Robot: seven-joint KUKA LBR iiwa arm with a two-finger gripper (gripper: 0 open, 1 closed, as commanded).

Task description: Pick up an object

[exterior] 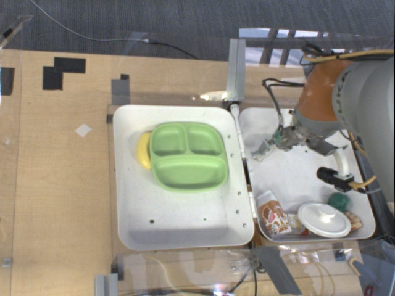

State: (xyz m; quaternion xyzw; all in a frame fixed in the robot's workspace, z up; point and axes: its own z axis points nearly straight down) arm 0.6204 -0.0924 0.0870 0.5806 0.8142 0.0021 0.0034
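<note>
Fingers (262, 150) low over right bin (290, 184); green tray (187, 155) in left bin (166, 221).

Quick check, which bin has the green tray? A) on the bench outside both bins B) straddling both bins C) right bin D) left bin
D: the green tray lies flat inside the left bin, partly covering a yellow object at its left edge; the right bin holds a white lid and a snack packet instead.
</note>
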